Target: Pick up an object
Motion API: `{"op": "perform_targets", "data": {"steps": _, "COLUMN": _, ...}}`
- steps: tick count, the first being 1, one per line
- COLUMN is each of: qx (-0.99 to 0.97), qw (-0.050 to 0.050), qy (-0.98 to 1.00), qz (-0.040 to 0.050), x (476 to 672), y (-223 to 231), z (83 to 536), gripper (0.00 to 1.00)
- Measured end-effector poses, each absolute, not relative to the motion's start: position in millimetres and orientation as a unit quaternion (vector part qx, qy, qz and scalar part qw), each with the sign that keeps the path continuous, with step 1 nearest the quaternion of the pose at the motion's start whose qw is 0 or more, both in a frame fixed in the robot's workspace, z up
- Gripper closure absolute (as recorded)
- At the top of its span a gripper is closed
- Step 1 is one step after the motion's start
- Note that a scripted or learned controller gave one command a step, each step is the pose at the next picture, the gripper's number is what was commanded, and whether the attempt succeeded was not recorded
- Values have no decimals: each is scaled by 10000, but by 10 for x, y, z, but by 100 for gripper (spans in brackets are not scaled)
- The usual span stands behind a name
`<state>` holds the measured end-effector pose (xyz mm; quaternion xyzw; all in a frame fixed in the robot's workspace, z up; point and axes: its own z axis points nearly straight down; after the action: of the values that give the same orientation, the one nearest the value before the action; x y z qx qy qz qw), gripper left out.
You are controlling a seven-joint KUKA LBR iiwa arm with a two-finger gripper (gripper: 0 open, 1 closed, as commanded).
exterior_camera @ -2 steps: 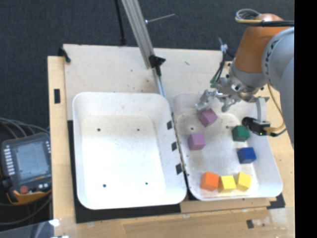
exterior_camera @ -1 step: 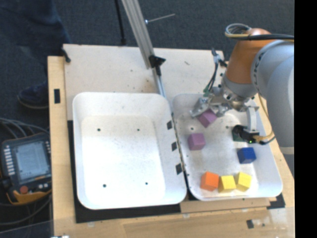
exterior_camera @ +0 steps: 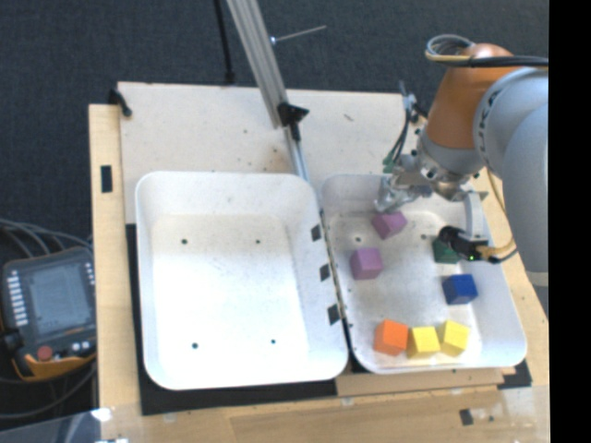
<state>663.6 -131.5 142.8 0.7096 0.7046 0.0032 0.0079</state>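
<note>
We see the bench [exterior_camera: 203, 127] first, a pale board bearing two shallow white bins side by side. The left bin [exterior_camera: 157, 275] shows its speckled floor. The right bin [exterior_camera: 503, 335] holds all the blocks. The grey arm [exterior_camera: 512, 118] with its orange band reaches in from the right, over the far part of the right bin. A slanted metal rail [exterior_camera: 263, 58] runs from the far edge down to the gap between the bins. On the floor at the left sits a handheld control panel [exterior_camera: 51, 307].

The gripper [exterior_camera: 395, 199] hangs at the far end of the right bin, its tips right at a tilted purple block [exterior_camera: 389, 223]; we cannot tell whether the fingers grip it or how far apart they stand. A second purple block [exterior_camera: 367, 263] lies just nearer, apart from the first. To the right lie a dark green block [exterior_camera: 447, 252] and, nearer, a blue block [exterior_camera: 459, 289]. Along the near wall an orange block [exterior_camera: 391, 337] and two yellow blocks [exterior_camera: 425, 341] [exterior_camera: 455, 336] sit in a row, touching.
</note>
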Motion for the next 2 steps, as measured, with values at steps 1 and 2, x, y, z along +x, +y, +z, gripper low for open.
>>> {"op": "perform_targets", "data": {"steps": 1, "qx": 7077, "qw": 21, "qy": 7065, "qz": 18, "x": 6609, "y": -1273, "z": 1894, "gripper": 100}}
{"op": "perform_targets", "data": {"steps": 2, "qx": 7070, "qw": 34, "qy": 7072, "qz": 25, "x": 6530, "y": -1261, "z": 2472, "gripper": 100}}
